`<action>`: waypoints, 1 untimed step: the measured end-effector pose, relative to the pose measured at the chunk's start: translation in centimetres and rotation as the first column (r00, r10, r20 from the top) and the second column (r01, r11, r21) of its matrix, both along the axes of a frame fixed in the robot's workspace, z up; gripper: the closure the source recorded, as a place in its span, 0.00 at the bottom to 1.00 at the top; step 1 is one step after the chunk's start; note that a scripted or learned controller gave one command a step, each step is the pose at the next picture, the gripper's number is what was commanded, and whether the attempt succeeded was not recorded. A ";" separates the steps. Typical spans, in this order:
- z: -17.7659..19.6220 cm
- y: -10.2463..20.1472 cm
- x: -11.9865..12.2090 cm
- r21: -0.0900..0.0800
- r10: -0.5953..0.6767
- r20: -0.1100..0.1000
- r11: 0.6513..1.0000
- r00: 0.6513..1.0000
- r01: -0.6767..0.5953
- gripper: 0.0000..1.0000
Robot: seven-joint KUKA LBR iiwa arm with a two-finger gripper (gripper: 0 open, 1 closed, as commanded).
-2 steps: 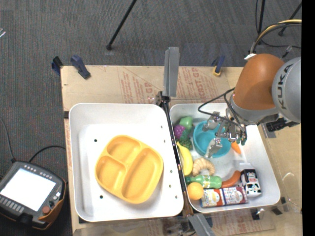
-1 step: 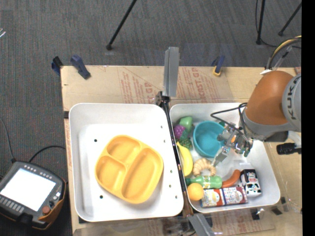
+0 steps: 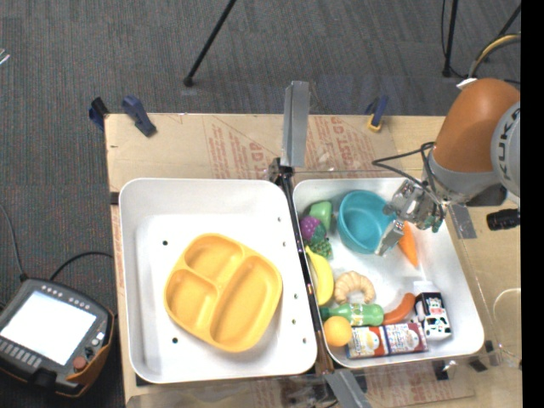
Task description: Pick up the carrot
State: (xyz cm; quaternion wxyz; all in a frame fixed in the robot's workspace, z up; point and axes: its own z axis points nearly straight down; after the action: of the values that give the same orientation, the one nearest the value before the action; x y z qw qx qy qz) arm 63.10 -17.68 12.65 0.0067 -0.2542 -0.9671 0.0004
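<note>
Juice carton (image 3: 387,340) is sitting nearest the lens, well clear. I am hovering my gripper (image 3: 406,228) with fingers spread wide beside the carrot (image 3: 410,246); centring over it before closing seems wise.

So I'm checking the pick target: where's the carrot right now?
The carrot lies in the right bin, near its far right side, just right of the blue bowl, with the gripper right at it.
</note>
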 end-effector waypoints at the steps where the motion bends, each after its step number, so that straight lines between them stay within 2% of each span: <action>1: -4.0 -0.7 -2.6 -0.001 0.020 0.010 1.000 1.000 -0.020 0.00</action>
State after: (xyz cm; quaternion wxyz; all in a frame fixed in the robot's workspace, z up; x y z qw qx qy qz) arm 60.49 -18.39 8.61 0.0015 -0.2448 -0.9696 -0.0004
